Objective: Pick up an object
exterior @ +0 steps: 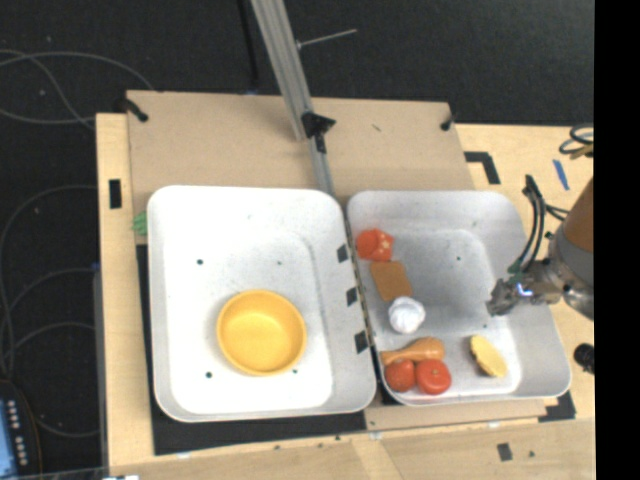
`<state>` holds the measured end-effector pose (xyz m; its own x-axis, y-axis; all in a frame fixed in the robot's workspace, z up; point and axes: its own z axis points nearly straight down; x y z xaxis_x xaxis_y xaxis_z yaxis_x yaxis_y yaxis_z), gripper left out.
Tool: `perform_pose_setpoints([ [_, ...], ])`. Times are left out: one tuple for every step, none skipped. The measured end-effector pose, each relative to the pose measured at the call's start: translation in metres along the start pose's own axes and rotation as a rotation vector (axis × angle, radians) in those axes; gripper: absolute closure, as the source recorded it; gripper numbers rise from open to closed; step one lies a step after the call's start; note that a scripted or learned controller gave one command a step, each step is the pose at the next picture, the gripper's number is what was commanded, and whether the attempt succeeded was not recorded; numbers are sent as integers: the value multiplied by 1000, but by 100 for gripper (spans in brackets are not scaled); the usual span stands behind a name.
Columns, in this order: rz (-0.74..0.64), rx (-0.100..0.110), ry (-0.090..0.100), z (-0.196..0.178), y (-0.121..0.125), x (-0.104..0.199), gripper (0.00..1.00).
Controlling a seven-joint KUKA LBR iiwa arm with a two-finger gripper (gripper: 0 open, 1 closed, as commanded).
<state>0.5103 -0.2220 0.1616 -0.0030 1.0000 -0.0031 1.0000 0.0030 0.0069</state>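
Yellow piece (pixel 488 355) lies lower right of frame in the right bin (pixel 500 213), w/ tomatoes (pixel 420 374) & carrot (pixel 415 350) beside it. Gripper (pixel 510 296) hovers just above it; fingers' spread—can't tell. Approach step, I'd say: next, drop & close.

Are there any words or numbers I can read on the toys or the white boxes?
None: no words, numbers or signs can be read on the yellow bowl, the red, orange and yellow toys in the right bin, or the left bin.
A dark device at the bottom left corner shows bluish marks, too blurred to read.
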Motion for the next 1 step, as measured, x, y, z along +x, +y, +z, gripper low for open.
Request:
perform_pose_setpoints([
  [-1, -1, 0, -55, 12, -4, 100],
])
